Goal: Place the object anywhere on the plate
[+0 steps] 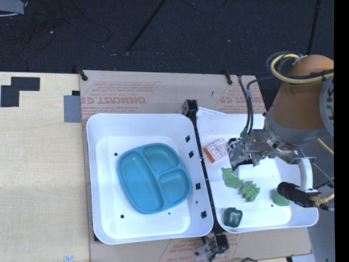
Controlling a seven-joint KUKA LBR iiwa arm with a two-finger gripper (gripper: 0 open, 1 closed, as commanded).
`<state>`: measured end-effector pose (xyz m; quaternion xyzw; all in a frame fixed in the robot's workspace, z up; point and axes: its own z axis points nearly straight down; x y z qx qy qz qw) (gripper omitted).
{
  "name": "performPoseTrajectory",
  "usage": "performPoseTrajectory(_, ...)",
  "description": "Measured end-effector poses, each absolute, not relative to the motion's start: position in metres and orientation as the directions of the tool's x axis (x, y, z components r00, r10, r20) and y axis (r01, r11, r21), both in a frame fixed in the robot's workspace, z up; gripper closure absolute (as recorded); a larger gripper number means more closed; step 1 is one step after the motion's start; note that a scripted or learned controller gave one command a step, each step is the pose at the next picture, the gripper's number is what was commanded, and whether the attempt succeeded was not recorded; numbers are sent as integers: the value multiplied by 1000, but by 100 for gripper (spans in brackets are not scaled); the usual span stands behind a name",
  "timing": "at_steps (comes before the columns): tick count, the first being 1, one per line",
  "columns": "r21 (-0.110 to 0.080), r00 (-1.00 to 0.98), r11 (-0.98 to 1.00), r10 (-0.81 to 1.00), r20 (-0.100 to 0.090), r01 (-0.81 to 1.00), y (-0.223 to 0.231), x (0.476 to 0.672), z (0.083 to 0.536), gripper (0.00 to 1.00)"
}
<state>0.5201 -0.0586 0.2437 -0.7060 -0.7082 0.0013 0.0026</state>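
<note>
A blue three-compartment plate [152, 176] lies in the left bin [103, 141]. In the right bin [297, 218] are a red and white packet [214, 150], two pale green leafy pieces [232, 178] [251, 190], a dark green pepper-like piece [233, 217] near the front and a small green piece [281, 200] at the right. My gripper [241, 150] hangs low over the right bin, just right of the packet and above the leafy pieces. I see nothing held in it.
A black divider [199, 173] runs between the two bins. Both bins rest on a cardboard sheet [136, 94] on the wooden bench. The grey arm with its orange band [302, 91] covers the right bin's back right part.
</note>
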Motion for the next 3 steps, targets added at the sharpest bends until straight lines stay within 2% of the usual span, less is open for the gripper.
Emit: performPoseTrajectory(3,-6,-4,4,1000,1,1000,85,502,213,100)
